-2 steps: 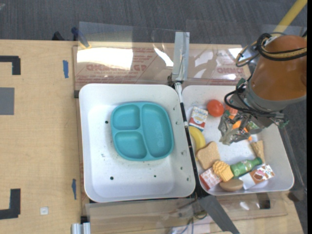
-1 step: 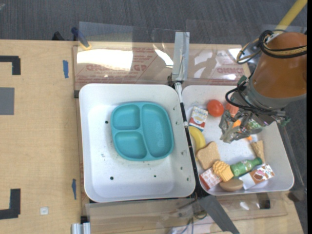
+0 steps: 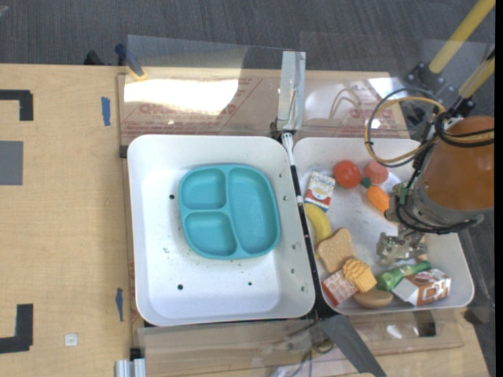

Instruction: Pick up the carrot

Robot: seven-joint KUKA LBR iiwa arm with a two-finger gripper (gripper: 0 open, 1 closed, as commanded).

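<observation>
The carrot [image 3: 378, 199], short and orange, lies in the right bin [image 3: 460, 254] near its back, just below a pink item [image 3: 376, 171] and to the right of a red tomato [image 3: 346, 173]. My gripper [image 3: 401, 247] hangs below the orange-banded wrist, over the bin floor. It is in front of the carrot and slightly to its right, a short gap away. Nothing shows in its grasp.
The right bin also holds a small carton [image 3: 320, 188], a banana [image 3: 318, 222], toast [image 3: 338, 248], a yellow waffle piece [image 3: 360, 273], a green item [image 3: 401, 276] and an orange-white carton [image 3: 424, 287]. A teal divided plate [image 3: 230, 210] sits in the left bin [image 3: 149, 234].
</observation>
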